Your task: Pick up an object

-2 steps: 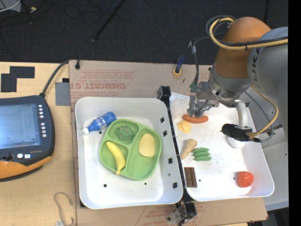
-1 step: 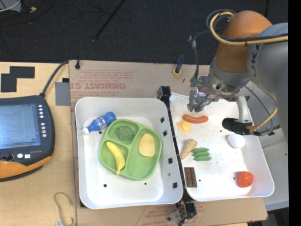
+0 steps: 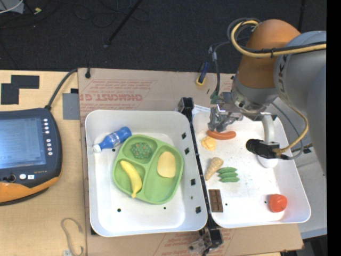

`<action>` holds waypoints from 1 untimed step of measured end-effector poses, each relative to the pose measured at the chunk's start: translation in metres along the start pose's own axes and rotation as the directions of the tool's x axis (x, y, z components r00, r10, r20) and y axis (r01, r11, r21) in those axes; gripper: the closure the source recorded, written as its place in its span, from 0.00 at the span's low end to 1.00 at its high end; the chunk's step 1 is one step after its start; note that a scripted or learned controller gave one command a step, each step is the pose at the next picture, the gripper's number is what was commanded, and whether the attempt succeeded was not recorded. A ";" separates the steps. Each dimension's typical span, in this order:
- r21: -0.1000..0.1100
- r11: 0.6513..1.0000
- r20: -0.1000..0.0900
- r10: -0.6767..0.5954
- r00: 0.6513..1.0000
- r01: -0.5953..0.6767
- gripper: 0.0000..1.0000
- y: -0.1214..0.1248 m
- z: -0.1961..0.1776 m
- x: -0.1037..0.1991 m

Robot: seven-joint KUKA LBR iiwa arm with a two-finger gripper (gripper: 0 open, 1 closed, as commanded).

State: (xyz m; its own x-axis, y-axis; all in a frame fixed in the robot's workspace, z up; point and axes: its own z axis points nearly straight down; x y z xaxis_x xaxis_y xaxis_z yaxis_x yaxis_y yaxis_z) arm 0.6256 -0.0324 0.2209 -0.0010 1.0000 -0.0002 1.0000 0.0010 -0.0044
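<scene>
- Camera view: gripper hangs right over the hot dog at the back of the right bin.
- Can't tell its opening or any grasp; looks like nothing's lifted yet.

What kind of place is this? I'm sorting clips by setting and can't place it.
Most likely a robotics lab bench, not a kitchen: a grey and orange arm reaches over two white bins of toy food, a teach pendant lies alongside, and loose cables trail behind.

Orange sausage flat in right bin
</scene>
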 end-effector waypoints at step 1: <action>0.000 1.000 0.000 0.002 1.000 -0.002 1.00 0.000 0.003 -0.010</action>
